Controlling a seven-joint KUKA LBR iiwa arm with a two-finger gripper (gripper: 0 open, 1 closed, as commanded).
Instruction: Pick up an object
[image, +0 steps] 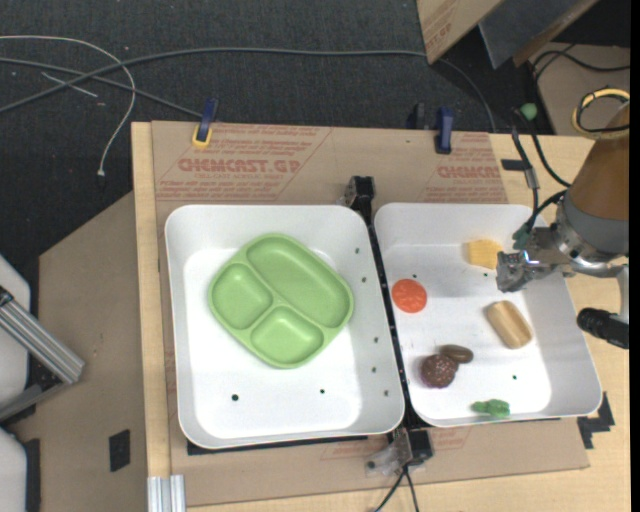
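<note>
Hand (512, 270) at the right bin's upper right, low over the white floor, coming in from my grey arm with its orange band at the view's right edge. Fingers too small and dark to read; I cannot tell whether they are parted or closed. Nothing visible between them.

Surface: brown cardboard-covered worktop (260, 160) with red lettering printed along its far strip. Two blue clamps, the left blue clamp (207, 121) and the right blue clamp (444, 130), pin that far edge. Beyond it, dark carpet floor (300, 50) with thin white cables (90, 80) looping across. Cardboard box corner (450, 25) at top, yellow-ringed cable coil (605, 108) at upper right.

Left shallow white bin (200, 380): one pale green plastic divided tray (281, 300), three compartments, sitting a little above the middle, turned at an angle.

Right shallow white bin (560, 385), touching the left one along a dark seam:
- yellow soft block (483, 253), just left of my hand, near the far wall
- tan bread-roll-shaped piece (509, 324), below my hand, apart from it
- round orange-red ball (409, 296), towards the left wall
- dark brown lumpy object (443, 366), lower middle
- small green leafy piece (491, 407), against the near wall

All five lie loose on the bin floor, apart from one another.
</note>
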